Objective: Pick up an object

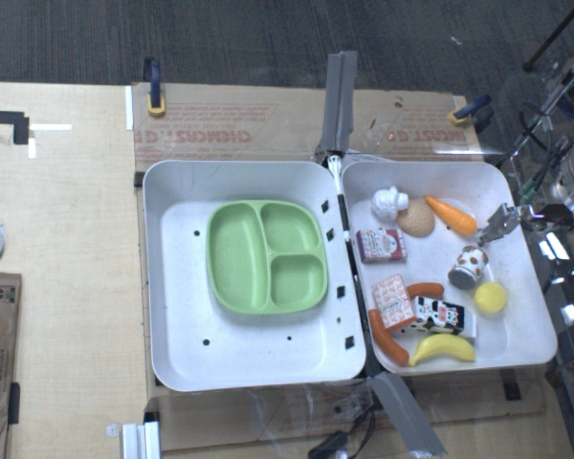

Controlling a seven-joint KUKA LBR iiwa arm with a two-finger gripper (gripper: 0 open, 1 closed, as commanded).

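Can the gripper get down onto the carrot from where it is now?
Probably yes. The gripper sits just right of the carrot in the right bin. The carrot's top is uncovered; only the tan ball touches its left end, which could crowd a finger there.

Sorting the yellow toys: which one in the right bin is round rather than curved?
The yellow ball, by the bin's right wall below the spotted cup. The banana at the front edge is long and curved.

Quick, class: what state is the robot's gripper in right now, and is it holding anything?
Gripper: over the right bin, near the carrot; nothing seen held, and its state cannot be told.
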